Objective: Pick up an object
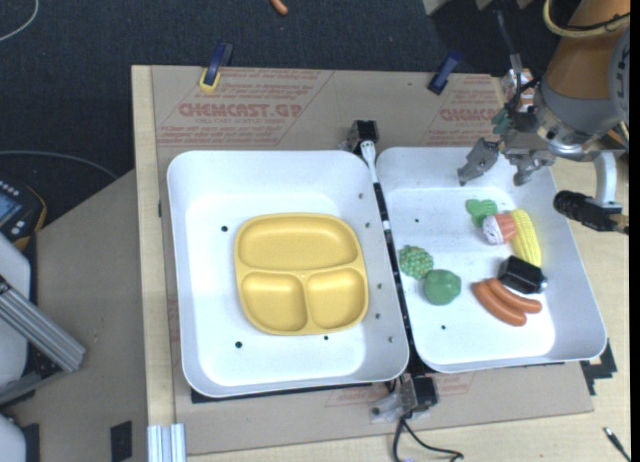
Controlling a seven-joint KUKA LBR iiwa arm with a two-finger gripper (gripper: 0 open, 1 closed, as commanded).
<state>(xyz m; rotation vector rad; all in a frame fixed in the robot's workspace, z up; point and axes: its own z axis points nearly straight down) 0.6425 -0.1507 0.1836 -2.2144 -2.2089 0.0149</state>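
My gripper point(503, 166) hangs open over the far edge of the right bin point(440, 335), with nothing between its spread fingers. Below it in that bin lie a strawberry-like piece with a green top point(487, 218), a yellow corn cob point(526, 237), a black block point(521, 275), and an orange-red hot dog point(506, 301). Toward the bin's left side sit a green broccoli piece point(415, 260) and a round green item point(441, 286). The nearest object, the strawberry-like piece, is a short way in front of the gripper.
The left bin point(200, 190) holds a yellow divided plate point(300, 272). A black clamp point(364, 135) sits where the two bins meet at the back. Brown board point(260, 100) lies under both bins. A small orange item point(278, 0) lies on the dark floor beyond.
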